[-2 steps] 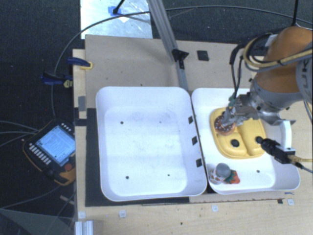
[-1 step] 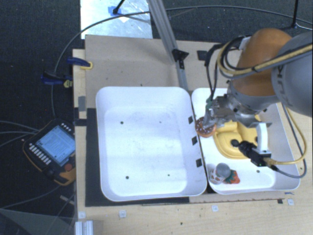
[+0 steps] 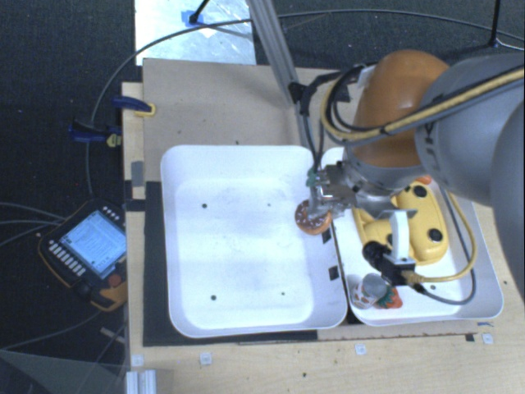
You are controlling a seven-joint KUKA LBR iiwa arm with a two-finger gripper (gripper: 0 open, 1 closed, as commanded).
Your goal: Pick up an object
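My gripper (image 3: pixel 316 197) hangs over the rim between the two white bins, at the right edge of the left bin (image 3: pixel 238 302). A small brown round disc with a speckled face (image 3: pixel 310 217) sits between its fingertips, tilted and raised above the rim. The gripper is shut on this disc. In the right bin (image 3: pixel 484 302) a yellow plastic toy with black spots (image 3: pixel 422 220) lies partly under the arm. A small grey and orange-red thing (image 3: pixel 379 290) rests near that bin's front edge.
The grey arm with its orange band (image 3: pixel 402 97) covers much of the right bin. A slanted metal pole (image 3: pixel 271 31) rises behind the bins. A teach pendant (image 3: pixel 89 249) lies on the floor to the left, and blue clamps (image 3: pixel 123 105) grip the bench's left edge.
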